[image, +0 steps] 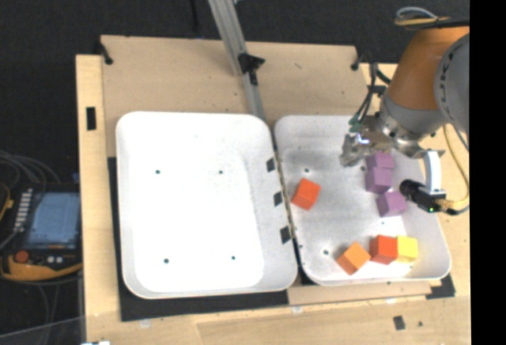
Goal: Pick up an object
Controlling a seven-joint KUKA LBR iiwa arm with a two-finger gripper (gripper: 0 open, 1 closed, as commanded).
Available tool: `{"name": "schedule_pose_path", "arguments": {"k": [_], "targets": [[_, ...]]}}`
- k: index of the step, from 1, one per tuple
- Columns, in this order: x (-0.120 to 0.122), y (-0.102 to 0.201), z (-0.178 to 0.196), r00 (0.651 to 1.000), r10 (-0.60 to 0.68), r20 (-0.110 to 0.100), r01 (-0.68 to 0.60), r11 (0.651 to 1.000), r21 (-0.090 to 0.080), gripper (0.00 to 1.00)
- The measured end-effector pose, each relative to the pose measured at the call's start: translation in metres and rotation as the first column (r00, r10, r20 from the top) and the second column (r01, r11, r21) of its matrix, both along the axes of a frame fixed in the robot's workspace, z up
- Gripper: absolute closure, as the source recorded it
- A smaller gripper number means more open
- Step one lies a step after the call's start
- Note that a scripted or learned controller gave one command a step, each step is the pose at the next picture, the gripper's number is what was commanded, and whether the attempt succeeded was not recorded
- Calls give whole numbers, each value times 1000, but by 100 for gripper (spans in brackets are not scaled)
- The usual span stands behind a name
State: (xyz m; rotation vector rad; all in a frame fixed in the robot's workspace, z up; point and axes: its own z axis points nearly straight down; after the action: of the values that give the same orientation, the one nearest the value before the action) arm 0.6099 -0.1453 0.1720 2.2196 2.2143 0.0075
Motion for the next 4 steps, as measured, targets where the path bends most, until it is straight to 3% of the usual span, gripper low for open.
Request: {"name": "schedule_pose_path", "arguments": {"k": [1,4], "targets": [[2,-1,38,1000,6,-1,-6,1000,0,100],[21,168,65,1000,11,-6,-11,1000,2,100]]}}
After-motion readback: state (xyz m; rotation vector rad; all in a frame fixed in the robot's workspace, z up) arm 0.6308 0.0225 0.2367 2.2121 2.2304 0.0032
